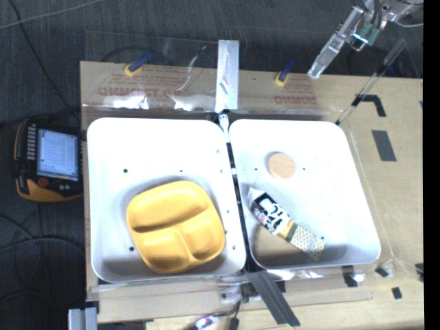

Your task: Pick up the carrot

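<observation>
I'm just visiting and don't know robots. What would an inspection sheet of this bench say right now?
Surface: a tan bench bearing a left white bin and a right white bin side by side.
Job's things: no carrot seen; the nearest candidate is a round tan disc in the right bin.
Clutter: a yellow divided tray in the left bin; a black-and-white packet in the right bin, near its front.
Grippers: the gripper is raised beyond the right bin's far corner, holding nothing visible.
Cables: thin cables on the dark floor at upper left.
Surroundings: a handheld control screen left of the bench.
</observation>
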Robot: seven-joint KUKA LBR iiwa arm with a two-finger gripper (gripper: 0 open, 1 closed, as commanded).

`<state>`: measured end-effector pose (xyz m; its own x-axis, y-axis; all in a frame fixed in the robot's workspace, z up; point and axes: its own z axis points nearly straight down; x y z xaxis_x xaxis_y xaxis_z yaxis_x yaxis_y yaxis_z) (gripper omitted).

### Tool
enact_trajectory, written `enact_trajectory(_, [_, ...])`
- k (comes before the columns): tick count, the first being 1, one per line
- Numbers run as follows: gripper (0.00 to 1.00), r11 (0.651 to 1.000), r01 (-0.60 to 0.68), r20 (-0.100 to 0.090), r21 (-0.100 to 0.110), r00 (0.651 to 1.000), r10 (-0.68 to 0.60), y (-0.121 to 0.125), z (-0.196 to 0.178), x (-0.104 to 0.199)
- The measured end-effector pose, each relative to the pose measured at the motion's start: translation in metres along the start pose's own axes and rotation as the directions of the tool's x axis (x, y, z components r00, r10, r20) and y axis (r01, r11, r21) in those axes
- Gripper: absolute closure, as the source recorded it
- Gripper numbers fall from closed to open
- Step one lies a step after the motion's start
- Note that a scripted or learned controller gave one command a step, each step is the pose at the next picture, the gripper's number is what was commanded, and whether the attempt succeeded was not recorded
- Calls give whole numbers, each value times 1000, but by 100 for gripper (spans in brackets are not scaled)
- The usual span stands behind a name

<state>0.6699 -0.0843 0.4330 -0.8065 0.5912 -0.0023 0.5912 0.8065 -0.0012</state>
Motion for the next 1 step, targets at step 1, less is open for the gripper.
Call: enact_trajectory(1, [100, 962, 273, -1, -2, 962, -273, 8, 0, 22])
